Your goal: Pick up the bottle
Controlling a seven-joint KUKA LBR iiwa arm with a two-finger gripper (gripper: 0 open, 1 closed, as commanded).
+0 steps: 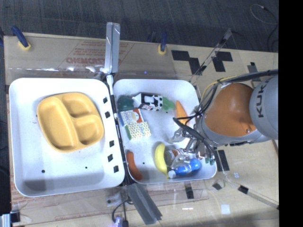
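The bottle [186,168] is blue with a white cap and lies on its side in the front right corner of the right bin [156,85]. My gripper [190,150] hangs just behind and above it, reaching in from the right under the orange band of the arm. The metal fingers [177,136] stand spread apart, open, with nothing between them. A small reddish item by the bottle's cap end is partly hidden under the gripper.
A yellow banana [161,158] lies just left of the bottle. An orange carrot [180,109], a cow-patterned carton [151,101], a green item [125,103], a colourful box [138,128] and a red-orange piece [133,166] share this bin. The left bin [19,174] holds a yellow divided plate [71,121].
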